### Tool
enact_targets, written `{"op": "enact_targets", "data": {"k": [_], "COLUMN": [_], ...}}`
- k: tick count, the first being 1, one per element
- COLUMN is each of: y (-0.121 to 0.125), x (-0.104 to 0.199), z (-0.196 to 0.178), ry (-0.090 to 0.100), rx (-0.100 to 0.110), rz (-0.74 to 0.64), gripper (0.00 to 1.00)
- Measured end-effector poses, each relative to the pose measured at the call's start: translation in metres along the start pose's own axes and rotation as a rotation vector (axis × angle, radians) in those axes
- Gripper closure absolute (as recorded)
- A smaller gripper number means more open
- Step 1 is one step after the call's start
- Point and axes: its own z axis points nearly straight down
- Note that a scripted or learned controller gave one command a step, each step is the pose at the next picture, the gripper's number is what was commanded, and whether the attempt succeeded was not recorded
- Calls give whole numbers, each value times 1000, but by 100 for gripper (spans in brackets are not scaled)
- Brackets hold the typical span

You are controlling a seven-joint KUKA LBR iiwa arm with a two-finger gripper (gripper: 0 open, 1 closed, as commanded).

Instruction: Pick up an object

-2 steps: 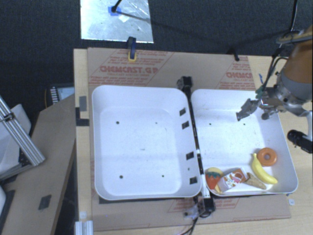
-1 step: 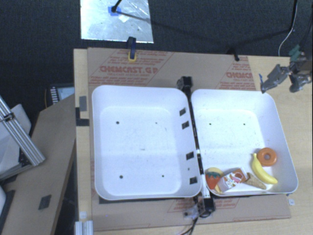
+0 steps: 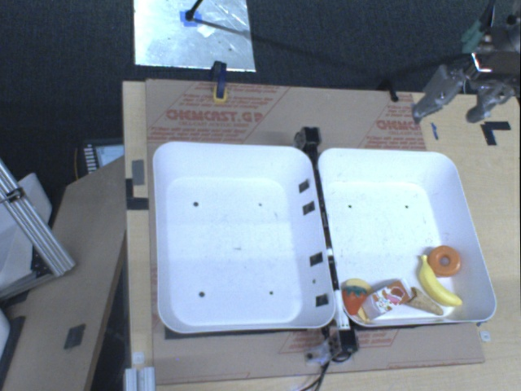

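The gripper (image 3: 457,96) is positioned at the upper right of the camera view, above the bench (image 3: 358,112) and beyond the far edge of the right bin (image 3: 468,218). Its two grey fingers (image 3: 434,93) are spread apart, with nothing between them. All objects lie in the near right corner of the right bin, along its near wall. A yellow banana (image 3: 436,283) lies tilted, its upper end just beside an orange ring-shaped donut (image 3: 444,260) that sits closest to the right wall. A tan wedge-shaped item (image 3: 424,303) rests against the lower part of the banana. To its left is a white and red packet (image 3: 386,299), touching a round orange and red object (image 3: 355,296) that sits against the bin's near left corner. The left bin (image 3: 163,218) adjoins the right bin along a divider fitted with black clips (image 3: 316,260). A sheet of reflective foil (image 3: 194,21) lies on the dark floor past the far edge of the bench. The gripper is well apart from every object.
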Motion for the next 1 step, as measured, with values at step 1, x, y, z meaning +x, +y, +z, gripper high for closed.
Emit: {"op": "enact_targets", "data": {"k": [1], "y": [-35], "x": [97], "z": [-10], "ry": [2], "rx": [10], "rz": [-3], "gripper": [0]}}
